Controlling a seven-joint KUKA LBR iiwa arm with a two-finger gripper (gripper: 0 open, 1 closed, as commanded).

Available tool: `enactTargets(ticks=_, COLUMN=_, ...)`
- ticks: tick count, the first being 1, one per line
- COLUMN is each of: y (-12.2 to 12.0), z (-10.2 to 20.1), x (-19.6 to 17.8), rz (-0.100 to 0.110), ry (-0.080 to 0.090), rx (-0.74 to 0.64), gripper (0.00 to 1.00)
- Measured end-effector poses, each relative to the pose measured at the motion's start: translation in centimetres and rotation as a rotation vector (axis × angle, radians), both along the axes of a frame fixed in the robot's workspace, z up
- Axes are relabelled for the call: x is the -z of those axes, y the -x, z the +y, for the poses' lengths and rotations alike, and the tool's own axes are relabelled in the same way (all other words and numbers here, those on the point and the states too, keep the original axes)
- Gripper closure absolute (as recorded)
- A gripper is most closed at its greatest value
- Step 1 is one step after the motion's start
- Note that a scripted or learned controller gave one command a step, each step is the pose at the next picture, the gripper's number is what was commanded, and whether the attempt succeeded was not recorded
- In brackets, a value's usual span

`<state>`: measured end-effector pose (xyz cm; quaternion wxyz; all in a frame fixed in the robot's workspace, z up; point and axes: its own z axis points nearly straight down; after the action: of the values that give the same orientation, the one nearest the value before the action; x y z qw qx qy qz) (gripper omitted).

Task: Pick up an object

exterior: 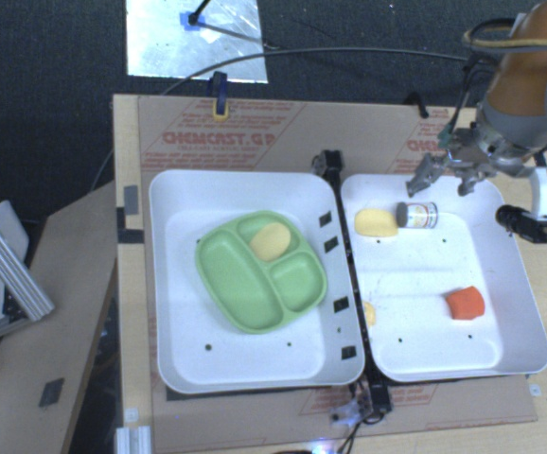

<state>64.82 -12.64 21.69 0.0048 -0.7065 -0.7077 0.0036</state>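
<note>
The arm reaches in from the far right, its gripper (442, 175) above the far edge of the right bin (510, 348), fingers apart and holding nothing. A small jar (417, 216) lies just below beside a yellow object (376, 222); an orange block (465, 303) sits well apart, with open floor around it.

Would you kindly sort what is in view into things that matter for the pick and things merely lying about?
For the pick: hand; small jar; yellow piece; orange block; right bin.

Lying about: green divided tray; yellow lump in it; left bin; foil sheet.
</note>
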Motion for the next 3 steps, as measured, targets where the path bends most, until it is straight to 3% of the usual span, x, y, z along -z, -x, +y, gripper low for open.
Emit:
enactTargets(ticks=1, y=-0.2, z=0.0, x=-0.8, rz=-0.013, ry=0.002, rx=-0.002, gripper=0.0)
enactTargets(ticks=3, y=0.4, z=0.2, x=7.9, rz=-0.009, ry=0.001, rx=0.0, gripper=0.0)
